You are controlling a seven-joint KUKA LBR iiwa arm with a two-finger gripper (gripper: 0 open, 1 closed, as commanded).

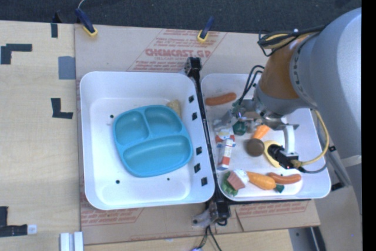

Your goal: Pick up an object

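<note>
The right bin point(314, 185) holds several toy foods. A red sausage point(220, 99) lies near its far edge, and a small white and red bottle point(224, 149) lies by the left wall. A brown round piece point(254, 147) and a yellow banana point(272, 153) sit mid-bin. An orange carrot point(261, 180), a pink and green block point(236, 180) and a second sausage point(285, 178) lie along the near edge. My gripper point(239, 120) is low in this bin, just below the far sausage, over a small green piece point(239, 127) and an orange piece point(261, 131).
A blue divided plate point(153, 139) lies in the left bin point(94, 185), with a pale scrap point(174, 106) at its far edge. A black divider point(200, 126) separates the bins. The grey arm with its orange band point(279, 76) covers the right bin's far right corner.
</note>
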